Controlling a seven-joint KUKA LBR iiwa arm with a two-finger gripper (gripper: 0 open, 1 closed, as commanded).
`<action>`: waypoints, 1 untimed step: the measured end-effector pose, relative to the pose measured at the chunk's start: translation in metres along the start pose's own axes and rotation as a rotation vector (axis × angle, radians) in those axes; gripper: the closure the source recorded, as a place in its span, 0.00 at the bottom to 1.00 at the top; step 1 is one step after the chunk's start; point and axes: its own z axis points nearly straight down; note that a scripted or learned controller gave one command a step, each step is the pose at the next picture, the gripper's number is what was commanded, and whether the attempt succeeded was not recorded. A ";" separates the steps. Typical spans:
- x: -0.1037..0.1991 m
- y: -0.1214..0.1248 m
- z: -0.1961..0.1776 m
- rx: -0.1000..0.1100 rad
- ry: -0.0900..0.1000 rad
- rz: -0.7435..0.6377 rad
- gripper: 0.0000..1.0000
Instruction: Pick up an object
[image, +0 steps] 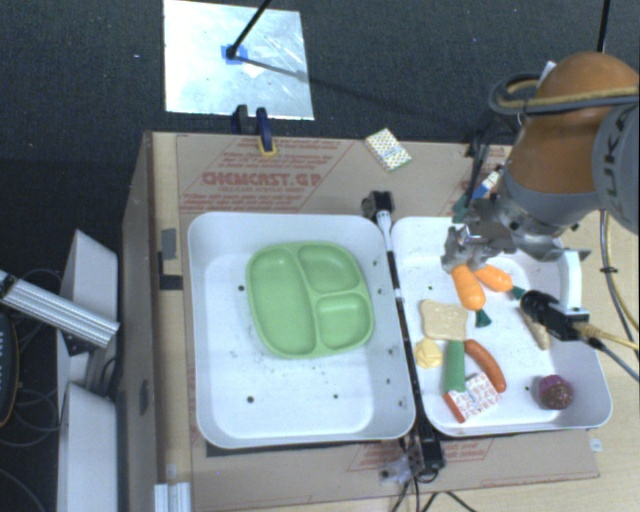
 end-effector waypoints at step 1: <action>-0.022 -0.071 -0.004 -0.001 -0.001 0.001 1.00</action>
